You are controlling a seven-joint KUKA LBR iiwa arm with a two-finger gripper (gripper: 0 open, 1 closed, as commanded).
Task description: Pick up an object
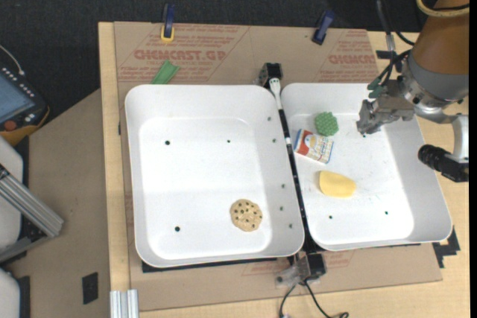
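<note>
1. The bench [223, 48] carried two shallow white bins side by side: the left bin [201, 104] in the middle of the frame and the right bin [417, 212] toward the right.
2. The arm [443, 33] entered from the upper right of the frame, its orange band above a grey wrist.
3. The gripper [367, 123] hung over the upper part of the right bin, just right of the green object [326, 123]. The state of the jaws could not be told; nothing was visibly held between them.
4. The right bin held three items:
   - the green object, bumpy and rounded, in the bin's upper left part;
   - a small carton [314, 146], white with red and blue print, just below the green object and near the bin's left wall;
   - a yellow lump [337, 185], below the carton toward the bin's middle, apart from it.
5. The left bin held a round cookie [246, 214] with dark chips, in its lower right part.
6. A green strip [164, 72] lay on the bench above the left bin, in the upper left part of the frame.
7. Two clamps [168, 22] gripped the upper edge of the bench.
</note>
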